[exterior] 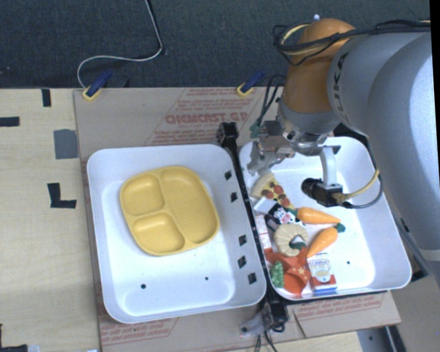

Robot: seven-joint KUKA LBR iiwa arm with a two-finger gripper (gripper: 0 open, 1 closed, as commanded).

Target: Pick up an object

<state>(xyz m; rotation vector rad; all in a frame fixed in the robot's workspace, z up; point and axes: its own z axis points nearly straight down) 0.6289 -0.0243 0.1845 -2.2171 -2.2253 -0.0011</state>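
Several toy foods lie piled along the left side of the right bin: a pizza slice, two orange carrots, a round beige piece, red pieces and a small red-and-white packet. My gripper hangs over the bin's upper left corner, just above the pizza slice and close to the wall between the bins. Nothing can be seen held in it. The grey arm with its orange band reaches in from the upper right and hides the bin's far right part.
The left bin holds a yellow divided plate. Black clips line the divider between the bins. A black part with a yellow cable hangs from the wrist over the right bin. A white cable lies behind the bench.
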